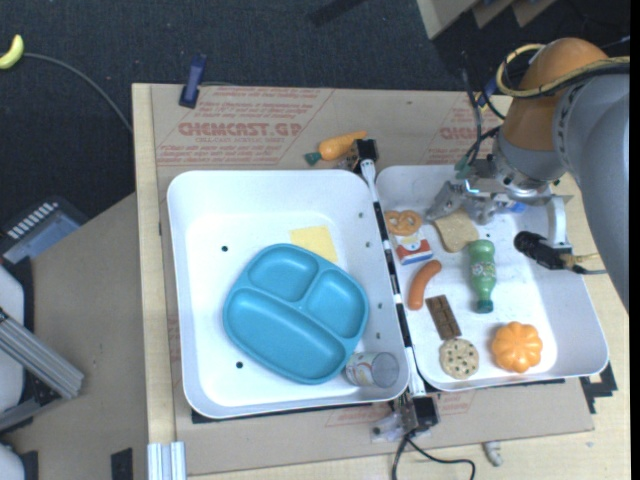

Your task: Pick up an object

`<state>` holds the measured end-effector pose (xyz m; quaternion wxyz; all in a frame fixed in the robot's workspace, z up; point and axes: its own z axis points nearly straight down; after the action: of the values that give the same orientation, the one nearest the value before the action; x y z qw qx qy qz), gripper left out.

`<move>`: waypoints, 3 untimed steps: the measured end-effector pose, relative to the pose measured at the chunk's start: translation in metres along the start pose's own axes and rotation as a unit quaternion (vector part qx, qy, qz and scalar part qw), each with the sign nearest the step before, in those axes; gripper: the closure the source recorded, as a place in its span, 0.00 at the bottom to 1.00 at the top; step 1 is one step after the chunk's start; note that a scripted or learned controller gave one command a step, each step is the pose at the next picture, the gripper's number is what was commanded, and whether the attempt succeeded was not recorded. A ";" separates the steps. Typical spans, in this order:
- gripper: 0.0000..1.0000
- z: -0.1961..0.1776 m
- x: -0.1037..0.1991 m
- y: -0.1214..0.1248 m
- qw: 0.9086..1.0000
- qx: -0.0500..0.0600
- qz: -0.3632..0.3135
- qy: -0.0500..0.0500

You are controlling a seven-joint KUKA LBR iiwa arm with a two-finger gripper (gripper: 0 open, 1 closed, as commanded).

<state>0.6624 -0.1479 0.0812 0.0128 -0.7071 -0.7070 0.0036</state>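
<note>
Arm: the grey KUKA comes in from the right, its gripper (pixel 487 196) low over the back of the right bin (pixel 575 313), just above the bread slice (pixel 455 232).
Jaws: honestly can't tell if they're open or closed, too much metal clutter up there. Nothing visibly sits between them.
Candidates: the right bin has the bread slice, a green bottle (pixel 482 275), a sausage (pixel 424 282), a chocolate bar (pixel 443 317), a cookie (pixel 459 358), an orange pumpkin (pixel 516 346) and a small round pretzel-ish thing (pixel 404 222).
Left bin: (pixel 200 258) holds a blue divided plate (pixel 294 311), a yellow cheese slice (pixel 314 240) and a grey can (pixel 374 370) in the front corner.
Progress: I'd say early, everything looks flat on the bin floors, so no pick yet.
Left to do: close on something and lift. The bread slice looks like the nearest target.
</note>
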 end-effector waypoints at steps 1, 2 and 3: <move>0.00 -0.003 -0.007 -0.015 1.000 -0.011 0.000 -0.006; 0.00 0.001 -0.011 -0.002 1.000 0.003 0.002 -0.003; 0.00 0.000 -0.021 -0.001 1.000 0.000 0.001 -0.004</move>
<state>0.6610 -0.1691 0.0807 0.0099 -0.7079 -0.7062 0.0066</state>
